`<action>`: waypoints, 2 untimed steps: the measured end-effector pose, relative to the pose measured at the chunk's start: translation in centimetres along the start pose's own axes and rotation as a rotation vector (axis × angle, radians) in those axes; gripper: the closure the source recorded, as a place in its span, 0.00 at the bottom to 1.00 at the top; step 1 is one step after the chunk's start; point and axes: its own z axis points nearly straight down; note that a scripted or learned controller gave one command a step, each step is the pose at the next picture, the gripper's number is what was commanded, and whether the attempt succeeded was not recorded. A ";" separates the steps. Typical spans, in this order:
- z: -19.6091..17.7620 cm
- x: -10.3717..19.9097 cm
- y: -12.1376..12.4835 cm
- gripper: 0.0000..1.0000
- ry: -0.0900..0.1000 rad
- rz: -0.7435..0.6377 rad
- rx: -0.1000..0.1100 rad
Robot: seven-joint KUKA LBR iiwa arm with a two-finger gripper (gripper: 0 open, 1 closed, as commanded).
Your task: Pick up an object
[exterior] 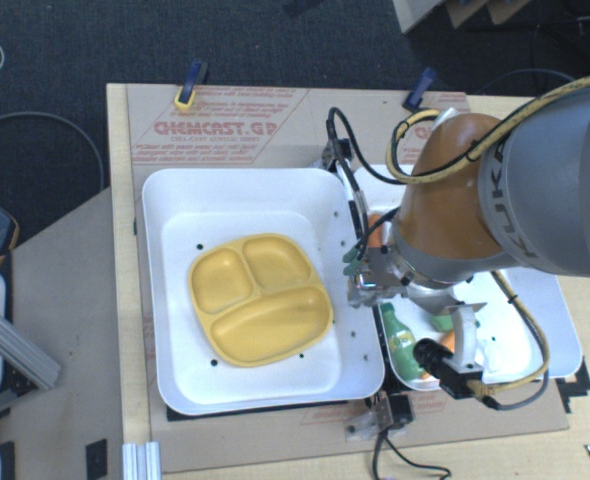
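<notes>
A yellow divided plate (260,298) lies flat in the left bin (165,268). In the right bin (550,318), a green bottle-like object (399,341) lies near the left wall, with small orange pieces (446,340) beside it. The gripper (370,280) hangs under the orange wrist band, low over the divide between the two bins and just above the green object's upper end. The bulky arm hides most of the right bin's contents.
Cardboard sheeting (225,123) lies under the bins, held by clamps at the back. Black cables (343,158) run along the ridge between the bins. The arm's grey body (555,188) covers the right bin's upper half.
</notes>
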 end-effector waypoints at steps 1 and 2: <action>-19.2 7.3 6.9 1.00 0.003 0.002 -0.019; -10.8 9.0 1.6 1.00 -0.004 0.009 0.016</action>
